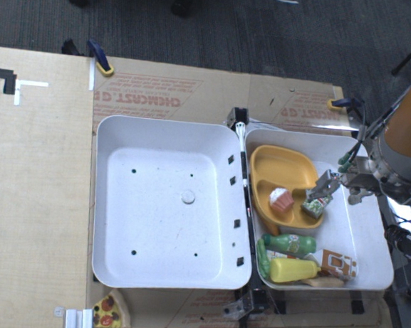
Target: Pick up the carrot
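1. Nearest me, a flat toy pizza slice [107, 312] lies on the worktop [30, 201] by the left white plastic bin's [166, 136] front corner.
2. At the right white bin's [370, 242] front lie a green plastic bottle [289, 243], a yellow squeeze bottle [293, 269] and an orange-and-white carton [339, 263].
3. A thin tan-orange piece [329, 282] pokes out under the yellow bottle; it may be the carrot, but I cannot be sure.
4. My hand [324, 189] hangs over the round yellow bowl's [280, 164] right rim, above a small green-grey item [317, 206]; released or clenched, I cannot tell.
5. A pink-and-white cupcake toy [281, 200] sits in the bowl.
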Controlling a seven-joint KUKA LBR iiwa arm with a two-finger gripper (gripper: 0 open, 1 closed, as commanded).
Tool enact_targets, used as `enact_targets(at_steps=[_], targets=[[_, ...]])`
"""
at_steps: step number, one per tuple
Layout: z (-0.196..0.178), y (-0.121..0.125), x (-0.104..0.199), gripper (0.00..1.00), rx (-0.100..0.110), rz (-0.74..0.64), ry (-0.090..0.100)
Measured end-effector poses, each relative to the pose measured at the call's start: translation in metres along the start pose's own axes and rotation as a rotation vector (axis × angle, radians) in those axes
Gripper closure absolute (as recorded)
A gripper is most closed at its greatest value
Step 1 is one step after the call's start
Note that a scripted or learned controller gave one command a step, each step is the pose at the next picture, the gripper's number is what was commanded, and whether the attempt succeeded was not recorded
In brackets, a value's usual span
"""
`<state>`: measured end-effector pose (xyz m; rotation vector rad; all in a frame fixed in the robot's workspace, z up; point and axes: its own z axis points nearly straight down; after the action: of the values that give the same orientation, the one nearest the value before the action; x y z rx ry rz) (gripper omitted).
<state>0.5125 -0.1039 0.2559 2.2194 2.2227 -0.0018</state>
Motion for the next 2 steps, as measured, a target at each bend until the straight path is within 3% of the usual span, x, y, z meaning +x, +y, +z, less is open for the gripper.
enact_targets(at_steps=[1, 2], targets=[[0.097, 0.106, -0.002, 0.00, 0.002, 0.024, 0.000], [0.159, 0.149, -0.041, 0.00, -0.010, 0.024, -0.003]])
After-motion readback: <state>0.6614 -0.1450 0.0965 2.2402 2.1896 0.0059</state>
